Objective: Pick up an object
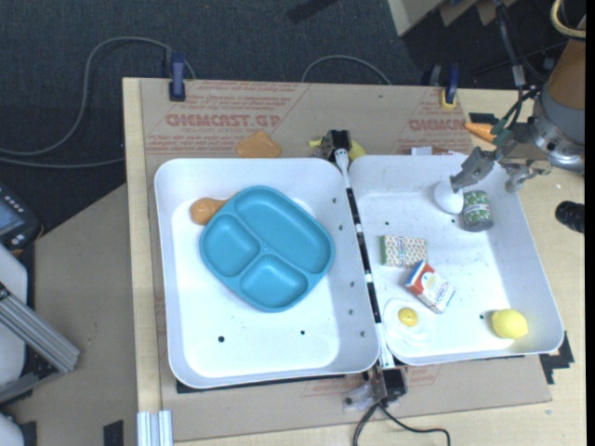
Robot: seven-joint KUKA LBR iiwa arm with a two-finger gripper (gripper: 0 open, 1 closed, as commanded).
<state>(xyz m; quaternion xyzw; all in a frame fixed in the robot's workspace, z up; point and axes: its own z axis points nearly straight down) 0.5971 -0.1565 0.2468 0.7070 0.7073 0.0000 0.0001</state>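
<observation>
Nearest me, a yellow lemon (509, 323) and fried egg (407, 318) lie at the right bin's (539, 268) front edge. My hand (490, 170) hovers over the far corner with fingers spread, pinching nothing; a small can (477, 210) lies just beneath it.

You're looking at two smooth white plastic bins (186, 277), a glossy blue plastic divided plate (267, 246), a brown cardboard-looking bench sheet (279, 114) printed in red, a shiny yellow lemon (509, 323), a matt grey metal gripper (497, 163).
</observation>
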